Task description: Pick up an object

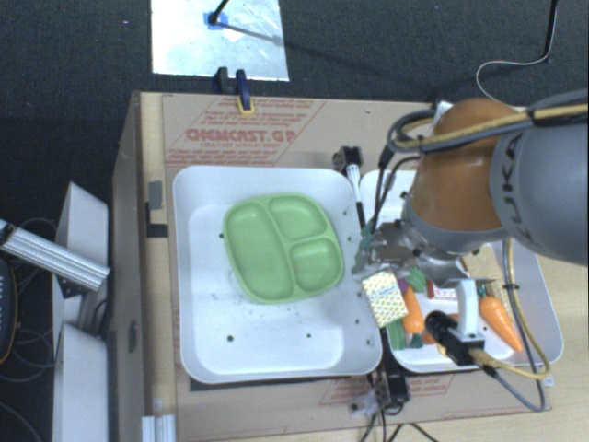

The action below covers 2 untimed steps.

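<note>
- Left bin (212, 339), holding a green divided plate (283, 247); well to the left of the jaws.
- Gripper (382, 265), low over the right bin's (550, 339) near-left corner; whether the jaws are released or clenched cannot be told.
- Patterned packet (384, 297) just below the jaws, carrots (411, 313) beside; judged step: descent toward a grasp; next, closing on one item.
</note>
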### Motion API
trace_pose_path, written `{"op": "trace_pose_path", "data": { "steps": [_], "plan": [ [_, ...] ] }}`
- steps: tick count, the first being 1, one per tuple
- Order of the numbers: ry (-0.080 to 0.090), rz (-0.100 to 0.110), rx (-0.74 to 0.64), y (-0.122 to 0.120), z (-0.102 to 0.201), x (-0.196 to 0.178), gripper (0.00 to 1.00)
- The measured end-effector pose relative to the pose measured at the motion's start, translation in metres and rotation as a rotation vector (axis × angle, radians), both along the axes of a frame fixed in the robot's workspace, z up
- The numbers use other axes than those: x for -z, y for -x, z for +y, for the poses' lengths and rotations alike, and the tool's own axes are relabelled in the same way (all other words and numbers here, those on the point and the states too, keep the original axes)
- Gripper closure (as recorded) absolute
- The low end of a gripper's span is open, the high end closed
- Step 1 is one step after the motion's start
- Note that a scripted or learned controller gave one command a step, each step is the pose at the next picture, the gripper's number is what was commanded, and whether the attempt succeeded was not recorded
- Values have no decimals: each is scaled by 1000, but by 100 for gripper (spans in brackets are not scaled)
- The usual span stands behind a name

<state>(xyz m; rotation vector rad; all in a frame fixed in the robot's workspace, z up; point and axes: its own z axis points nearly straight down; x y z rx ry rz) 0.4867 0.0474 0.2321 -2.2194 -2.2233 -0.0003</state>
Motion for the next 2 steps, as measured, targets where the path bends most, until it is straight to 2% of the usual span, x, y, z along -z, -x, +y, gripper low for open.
{"op": "trace_pose_path", "data": {
  "steps": [1, 2],
  "plan": [
    [1, -2, 1, 0, -40, -9, 100],
    [0, -3, 1, -1, -52, -38, 100]
  ]
}}
